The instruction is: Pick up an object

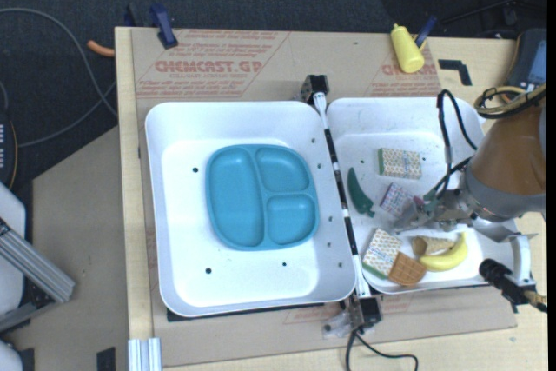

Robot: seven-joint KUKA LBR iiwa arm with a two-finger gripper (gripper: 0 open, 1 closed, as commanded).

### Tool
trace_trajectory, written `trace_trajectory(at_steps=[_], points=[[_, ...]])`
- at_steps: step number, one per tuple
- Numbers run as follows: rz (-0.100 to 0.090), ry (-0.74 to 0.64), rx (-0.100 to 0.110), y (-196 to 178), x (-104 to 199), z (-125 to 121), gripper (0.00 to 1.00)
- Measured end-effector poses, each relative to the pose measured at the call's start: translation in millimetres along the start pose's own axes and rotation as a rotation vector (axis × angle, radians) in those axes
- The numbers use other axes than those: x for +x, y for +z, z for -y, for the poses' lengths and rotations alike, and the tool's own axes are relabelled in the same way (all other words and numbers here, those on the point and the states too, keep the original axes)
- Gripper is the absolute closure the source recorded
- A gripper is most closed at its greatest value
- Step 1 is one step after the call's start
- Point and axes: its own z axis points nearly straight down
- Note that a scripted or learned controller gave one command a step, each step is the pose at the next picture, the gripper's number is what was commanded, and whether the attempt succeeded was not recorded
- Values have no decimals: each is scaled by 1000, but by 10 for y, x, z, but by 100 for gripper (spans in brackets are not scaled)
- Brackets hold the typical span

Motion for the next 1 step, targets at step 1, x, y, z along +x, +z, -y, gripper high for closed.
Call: trace_trajectory(at_steps=[1], points=[[1, -3, -1, 95, 247, -512, 0]])
